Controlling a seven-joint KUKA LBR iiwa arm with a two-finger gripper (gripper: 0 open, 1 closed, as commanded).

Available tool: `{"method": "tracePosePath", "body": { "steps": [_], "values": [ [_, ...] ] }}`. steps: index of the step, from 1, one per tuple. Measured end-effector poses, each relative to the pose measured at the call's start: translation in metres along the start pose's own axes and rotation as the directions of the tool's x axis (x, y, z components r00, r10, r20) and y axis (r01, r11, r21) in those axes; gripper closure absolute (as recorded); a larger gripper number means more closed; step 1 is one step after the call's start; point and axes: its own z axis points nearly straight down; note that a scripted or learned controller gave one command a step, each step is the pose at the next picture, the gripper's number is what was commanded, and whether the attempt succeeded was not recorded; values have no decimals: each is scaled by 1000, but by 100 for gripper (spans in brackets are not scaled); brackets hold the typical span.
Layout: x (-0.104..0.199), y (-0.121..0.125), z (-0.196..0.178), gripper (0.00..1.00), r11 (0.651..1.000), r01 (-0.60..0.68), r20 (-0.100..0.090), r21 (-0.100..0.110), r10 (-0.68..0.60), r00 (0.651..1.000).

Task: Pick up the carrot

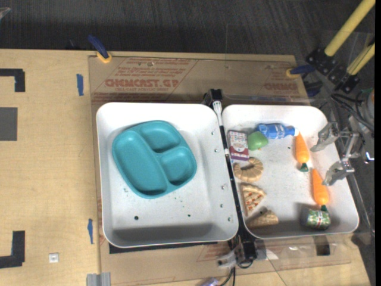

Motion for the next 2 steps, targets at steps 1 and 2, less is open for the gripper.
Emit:
{"method": "tracePosePath", "body": {
  "steps": [1,2],
  "values": [
    [-17,-30,133,0,999,49,6,3,-49,999],
    [-45,-31,143,0,952,-307,4,0,307,952]
  ]
}}
